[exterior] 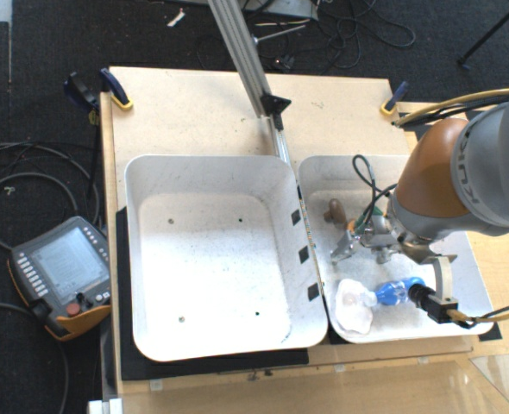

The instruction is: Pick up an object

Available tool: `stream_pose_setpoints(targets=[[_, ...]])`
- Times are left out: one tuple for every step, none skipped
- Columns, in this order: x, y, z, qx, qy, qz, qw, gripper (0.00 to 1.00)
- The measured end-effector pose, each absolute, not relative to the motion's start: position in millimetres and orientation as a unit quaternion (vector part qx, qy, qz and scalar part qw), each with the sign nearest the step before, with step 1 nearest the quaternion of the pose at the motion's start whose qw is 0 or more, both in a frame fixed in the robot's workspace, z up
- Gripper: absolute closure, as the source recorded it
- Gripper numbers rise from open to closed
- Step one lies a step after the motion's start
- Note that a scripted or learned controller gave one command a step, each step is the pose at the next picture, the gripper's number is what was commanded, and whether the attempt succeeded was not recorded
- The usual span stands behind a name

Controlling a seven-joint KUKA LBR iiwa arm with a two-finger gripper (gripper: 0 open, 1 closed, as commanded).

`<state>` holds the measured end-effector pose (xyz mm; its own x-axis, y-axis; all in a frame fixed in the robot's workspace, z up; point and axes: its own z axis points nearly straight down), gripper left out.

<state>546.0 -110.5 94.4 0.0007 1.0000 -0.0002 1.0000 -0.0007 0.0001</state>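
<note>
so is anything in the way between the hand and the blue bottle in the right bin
Nothing visible does. The hand sits up and to the left of the blue bottle, with bare bin floor between them. A white object lies to the bottle's left and a small brown one farther up, both off that line.

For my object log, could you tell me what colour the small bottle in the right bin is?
Blue: the bottle lies beside a white object, seen in the camera view.
</note>
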Motion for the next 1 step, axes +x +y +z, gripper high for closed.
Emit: stream_pose_setpoints(targets=[[546.8, -110.3, 106.0, 0.707, 0.707, 0.0010, 0.001, 1.00]])
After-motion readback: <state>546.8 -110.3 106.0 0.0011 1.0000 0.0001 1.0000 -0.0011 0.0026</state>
